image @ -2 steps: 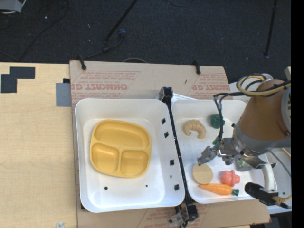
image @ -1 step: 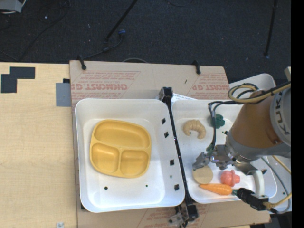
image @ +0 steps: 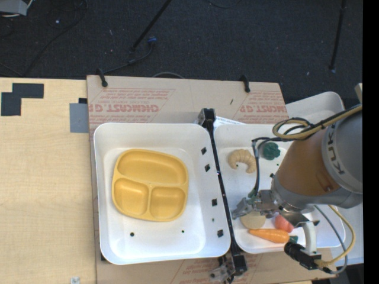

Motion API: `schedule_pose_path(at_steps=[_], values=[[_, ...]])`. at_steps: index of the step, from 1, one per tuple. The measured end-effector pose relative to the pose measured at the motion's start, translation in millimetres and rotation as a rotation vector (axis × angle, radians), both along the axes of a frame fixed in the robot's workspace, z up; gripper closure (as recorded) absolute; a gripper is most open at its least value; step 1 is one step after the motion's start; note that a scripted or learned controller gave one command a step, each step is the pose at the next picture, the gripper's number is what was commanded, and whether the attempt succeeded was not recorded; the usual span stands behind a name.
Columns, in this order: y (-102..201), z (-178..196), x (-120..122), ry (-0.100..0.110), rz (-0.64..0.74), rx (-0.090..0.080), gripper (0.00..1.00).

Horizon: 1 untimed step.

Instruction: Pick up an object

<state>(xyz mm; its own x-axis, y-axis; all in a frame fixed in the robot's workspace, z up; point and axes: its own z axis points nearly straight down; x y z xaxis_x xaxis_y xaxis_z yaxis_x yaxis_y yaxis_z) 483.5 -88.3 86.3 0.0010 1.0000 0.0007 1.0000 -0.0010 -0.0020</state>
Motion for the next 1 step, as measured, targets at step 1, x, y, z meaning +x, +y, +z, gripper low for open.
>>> schedule_pose_path(at_steps=[1], values=[[-0.8,11.0,-0.4,0.003,-0.003,0.002,1.00]])
